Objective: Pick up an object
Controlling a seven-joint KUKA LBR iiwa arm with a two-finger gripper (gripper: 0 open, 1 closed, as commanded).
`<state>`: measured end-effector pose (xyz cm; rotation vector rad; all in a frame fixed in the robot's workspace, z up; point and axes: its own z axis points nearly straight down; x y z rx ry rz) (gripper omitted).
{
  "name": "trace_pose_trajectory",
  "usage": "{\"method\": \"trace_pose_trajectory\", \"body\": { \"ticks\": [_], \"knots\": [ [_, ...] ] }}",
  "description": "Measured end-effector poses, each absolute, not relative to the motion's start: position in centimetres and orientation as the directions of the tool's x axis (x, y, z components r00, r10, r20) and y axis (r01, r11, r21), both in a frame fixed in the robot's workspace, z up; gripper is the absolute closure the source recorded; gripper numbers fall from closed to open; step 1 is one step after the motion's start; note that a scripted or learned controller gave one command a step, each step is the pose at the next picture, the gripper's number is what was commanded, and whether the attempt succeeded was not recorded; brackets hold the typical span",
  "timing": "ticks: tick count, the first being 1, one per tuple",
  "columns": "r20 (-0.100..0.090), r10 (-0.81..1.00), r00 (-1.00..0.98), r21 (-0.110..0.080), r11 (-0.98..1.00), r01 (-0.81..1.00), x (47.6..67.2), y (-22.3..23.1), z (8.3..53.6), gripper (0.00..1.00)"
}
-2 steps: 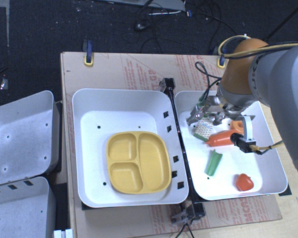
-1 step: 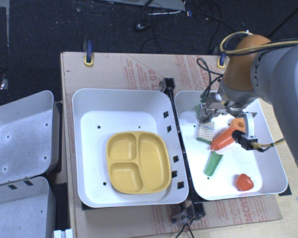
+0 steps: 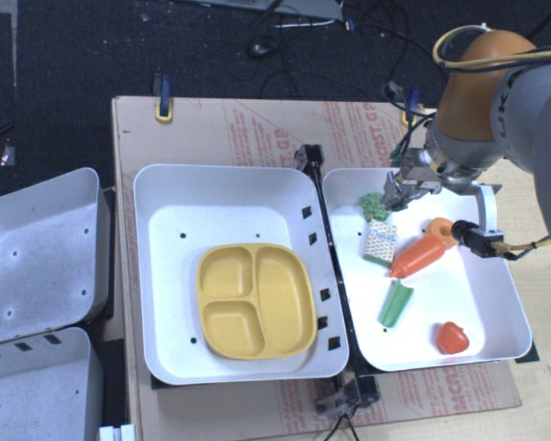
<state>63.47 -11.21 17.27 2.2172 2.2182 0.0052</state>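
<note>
Claw [image 3: 392, 194] hangs low in the right bin [image 3: 496, 292], just above the green broccoli toy [image 3: 375, 207]; whether it is parted or closed I cannot tell. Broccoli looks light, stiff and knobbly, likely best pinched across its crown.

Dark speckled floor [image 3: 64, 44] (cables strewn)

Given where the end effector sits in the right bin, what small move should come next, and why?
Probably a short descent onto the green broccoli-like piece: the end effector hovers at its edge near the right bin's back wall, and nothing shows gripped.
</note>
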Motion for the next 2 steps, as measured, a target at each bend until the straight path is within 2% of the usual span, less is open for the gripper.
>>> {"method": "trace_pose_trajectory", "body": {
  "ticks": [1, 2],
  "knots": [
    [-0.002, 1.0, 0.0, 0.007, 0.0, 1.0, 63.4, -12.1, 23.2, 1.0],
    [-0.001, 1.0, -0.002, 0.003, 0.002, 1.0, 63.4, -12.1, 24.7, 1.0]
  ]
}}
